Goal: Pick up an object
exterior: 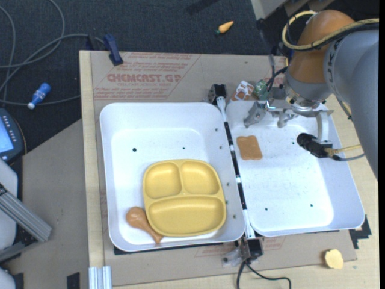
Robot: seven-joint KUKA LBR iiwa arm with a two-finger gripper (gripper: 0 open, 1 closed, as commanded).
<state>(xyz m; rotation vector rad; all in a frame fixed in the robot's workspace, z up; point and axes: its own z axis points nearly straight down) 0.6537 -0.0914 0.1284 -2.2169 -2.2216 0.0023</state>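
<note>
Toast slice (249, 147), a small tan flat piece, lies on the floor of the right bin (301, 191), close to the divider at about the bin's 10 o'clock corner. It is the nearest loose item to the tool and is judged the likely pick target. It lies flat and apart from the bin wall, which leaves room for fingers on either side.

The left bin (120, 137) carries a yellow divided plate (182, 196) toward its 6 o'clock edge, with an orange drumstick-shaped toy (141, 220) touching the plate's rim at roughly 8 o'clock. Both sit well away from the arm's present reach.

The tool (269, 115) hangs over the 12 o'clock end of the right bin, just beyond the toast slice toward 1 o'clock. Its two fingers (251, 117) are spread apart with a clear gap between them. Nothing is seen between them, and they are not touching the toast slice. Whether the fingertips rest on the bin floor cannot be determined from this slanted view.

A small yellow piece (333, 258) lies on the worktop (150, 77) outside the right bin, at its 5 o'clock corner.
</note>
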